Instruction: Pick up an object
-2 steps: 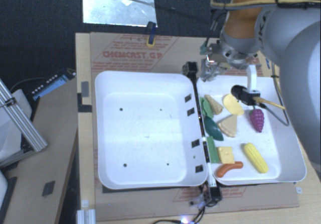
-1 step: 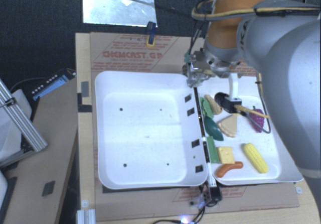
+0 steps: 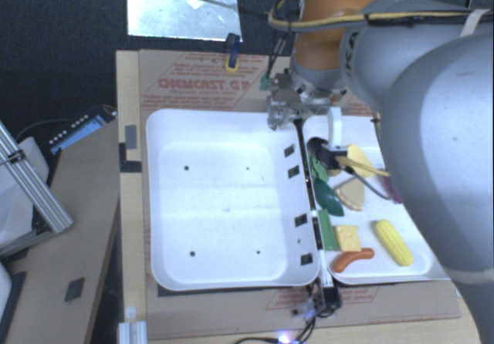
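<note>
My gripper point(image 3: 277, 116) hangs over the far end of the divider between the two bins, at the far right corner of the left bin point(image 3: 157, 180). Nothing shows held in it. The right bin point(image 3: 386, 276) holds several toy foods. A dark green piece point(image 3: 326, 197) lies nearest, just right of the divider. A tan bread slice point(image 3: 352, 194) and a yellow wedge point(image 3: 360, 157) lie beyond it. Toward the front lie a yellow cheese block point(image 3: 347, 238), a corn cob point(image 3: 392, 242) and an orange sausage point(image 3: 353, 259). The arm hides the bin's far right part.
The grey arm covers the upper right of the view. A flat green strip point(image 3: 327, 233) lies along the divider point(image 3: 307, 204). A cardboard sheet point(image 3: 201, 80) lies under both bins, with a yellow and blue clamp point(image 3: 231, 53) at its far edge.
</note>
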Robot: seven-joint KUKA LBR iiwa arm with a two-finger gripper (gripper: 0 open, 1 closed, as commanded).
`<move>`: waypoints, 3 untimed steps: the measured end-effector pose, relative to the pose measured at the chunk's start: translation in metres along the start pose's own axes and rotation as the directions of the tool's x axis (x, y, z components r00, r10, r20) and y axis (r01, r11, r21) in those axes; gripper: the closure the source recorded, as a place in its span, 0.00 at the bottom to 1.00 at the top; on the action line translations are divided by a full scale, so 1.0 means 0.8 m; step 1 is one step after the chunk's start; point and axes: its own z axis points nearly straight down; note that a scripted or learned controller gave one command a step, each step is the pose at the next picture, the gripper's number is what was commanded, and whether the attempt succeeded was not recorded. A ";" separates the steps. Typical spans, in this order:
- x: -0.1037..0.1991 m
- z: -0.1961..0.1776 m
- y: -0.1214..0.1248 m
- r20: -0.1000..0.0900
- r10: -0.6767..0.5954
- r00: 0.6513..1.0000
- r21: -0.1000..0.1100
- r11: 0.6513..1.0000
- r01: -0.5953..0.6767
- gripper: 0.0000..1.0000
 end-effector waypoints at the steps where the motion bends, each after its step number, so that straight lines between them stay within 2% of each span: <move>1: 0.080 0.048 0.000 0.000 0.001 1.000 0.001 1.000 -0.001 1.00; 2: 0.143 -0.059 0.002 -0.003 -0.001 1.000 -0.006 1.000 0.001 1.00; 3: 0.189 0.002 0.001 0.001 0.002 1.000 0.001 1.000 -0.002 1.00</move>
